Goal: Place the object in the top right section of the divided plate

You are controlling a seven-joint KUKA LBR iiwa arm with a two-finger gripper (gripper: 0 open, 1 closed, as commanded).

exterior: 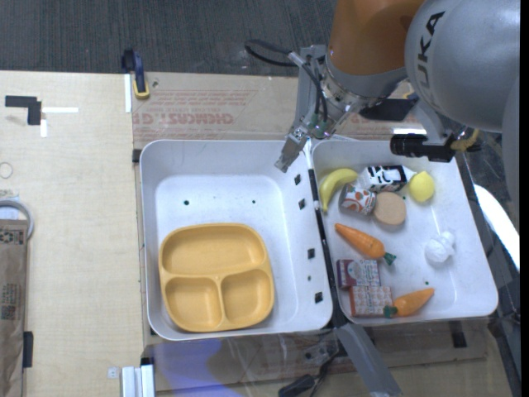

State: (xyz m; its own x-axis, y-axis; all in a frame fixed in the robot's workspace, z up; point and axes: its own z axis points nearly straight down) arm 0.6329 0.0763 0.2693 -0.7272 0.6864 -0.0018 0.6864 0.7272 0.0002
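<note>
Arm (446, 40): cut off by top and right edges. Small carton (360, 286), right bin's front edge: label too small to read

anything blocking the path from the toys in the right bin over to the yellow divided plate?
Only the two bins' adjoining walls: anything from the right bin must be lifted over them. The divided plate lies in the left bin, with no toy lying on it. The gripper hangs over the far end of that divide, nothing visible between its fingers.
</note>
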